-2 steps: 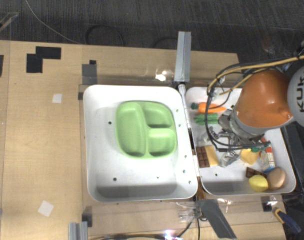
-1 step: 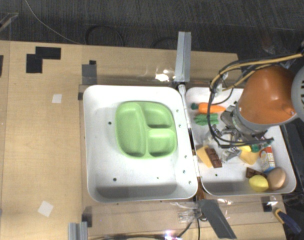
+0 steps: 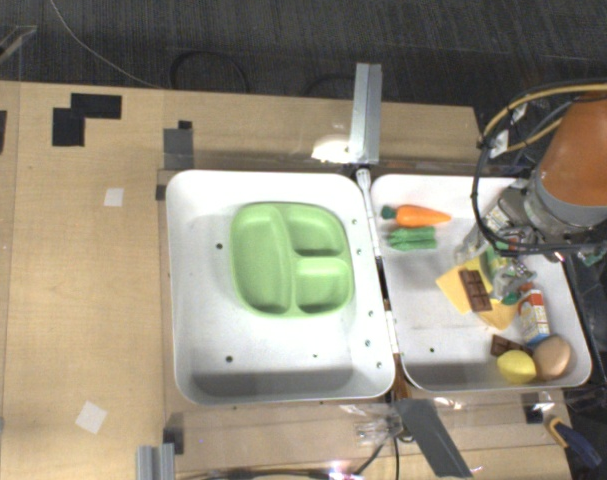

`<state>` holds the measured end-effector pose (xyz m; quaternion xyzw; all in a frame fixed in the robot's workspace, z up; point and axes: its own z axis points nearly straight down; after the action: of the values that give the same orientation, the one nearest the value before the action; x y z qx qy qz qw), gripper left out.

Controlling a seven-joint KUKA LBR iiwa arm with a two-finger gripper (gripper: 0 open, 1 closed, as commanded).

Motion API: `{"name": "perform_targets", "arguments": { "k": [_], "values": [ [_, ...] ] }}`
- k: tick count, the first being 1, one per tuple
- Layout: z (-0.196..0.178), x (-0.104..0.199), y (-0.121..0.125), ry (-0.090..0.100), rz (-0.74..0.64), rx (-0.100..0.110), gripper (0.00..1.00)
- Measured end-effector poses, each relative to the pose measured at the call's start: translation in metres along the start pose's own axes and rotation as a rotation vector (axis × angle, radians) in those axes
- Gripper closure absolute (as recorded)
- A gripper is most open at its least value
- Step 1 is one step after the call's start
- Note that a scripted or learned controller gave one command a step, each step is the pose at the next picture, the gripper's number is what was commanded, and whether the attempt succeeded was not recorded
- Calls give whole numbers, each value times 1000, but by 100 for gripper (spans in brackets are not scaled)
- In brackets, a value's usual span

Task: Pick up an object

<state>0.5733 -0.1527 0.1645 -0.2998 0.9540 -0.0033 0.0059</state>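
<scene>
Tool (image 3: 505,280) low in right bin (image 3: 423,353), over yellow wedge (image 3: 455,288), beside chocolate bar (image 3: 475,289)

Arm (image 3: 581,163) comes in from the right of the camera view, upper-right corner, w/ the orange band showing as a big rounded dome and the grey wrist section just below it. Wrist points down and to the left, steeply, so the body foreshortens and mostly hides what's under it; black and yellow cables loop around its left side. Tool (image 3: 508,273) hangs at the lower-left end of the wrist, low over the right-hand bin area; its tips are too cluttered and small to read.
</scene>
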Motion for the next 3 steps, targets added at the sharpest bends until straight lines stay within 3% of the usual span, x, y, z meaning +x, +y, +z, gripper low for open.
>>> {"name": "perform_targets", "arguments": {
  "k": [1, 2, 3],
  "values": [
    [43, -1, 86, 8, -56, -10, 100],
    [-11, 15, -16, 1, 72, 2, 100],
    [-27, 36, 62, 2, 140, -5, 100]
  ]
}}
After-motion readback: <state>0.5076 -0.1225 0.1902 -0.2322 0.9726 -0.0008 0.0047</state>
